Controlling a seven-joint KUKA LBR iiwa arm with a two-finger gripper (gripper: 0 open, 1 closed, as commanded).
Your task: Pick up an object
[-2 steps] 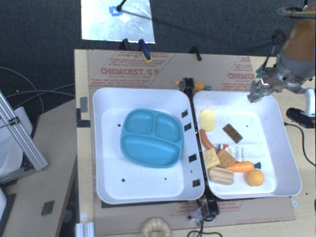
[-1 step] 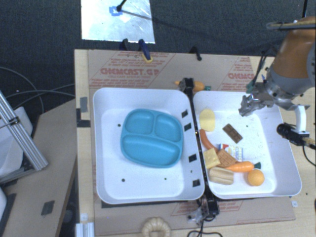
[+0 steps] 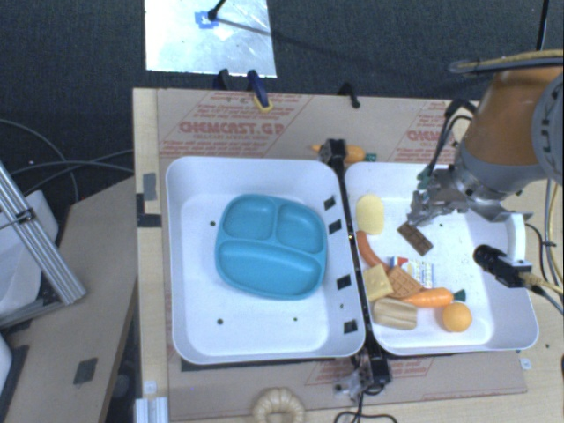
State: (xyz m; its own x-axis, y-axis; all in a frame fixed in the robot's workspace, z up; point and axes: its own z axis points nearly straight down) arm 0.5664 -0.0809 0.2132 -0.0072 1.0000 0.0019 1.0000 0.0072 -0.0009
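My gripper [image 3: 421,218] hangs over the back of the right bin [image 3: 511,324], reaching in from the right. A small brown flat piece [image 3: 414,238] lies tilted right under its tips, touching or nearly touching them; whether it is gripped is unclear. To its left sit a pale yellow lump [image 3: 370,213] and a red sausage [image 3: 368,250]. Nearer the front are a cheese cube [image 3: 378,282], a waffle piece [image 3: 405,282], a carrot [image 3: 428,298], an orange ball [image 3: 456,317] and a bread roll [image 3: 394,314].
The left bin [image 3: 189,324] holds a blue divided plate [image 3: 271,243]. A black divider with clips [image 3: 344,236] runs between the bins. The arm's black cable plug [image 3: 496,266] hangs over the right bin's right side. A yellow item [image 3: 353,154] lies behind the bins.
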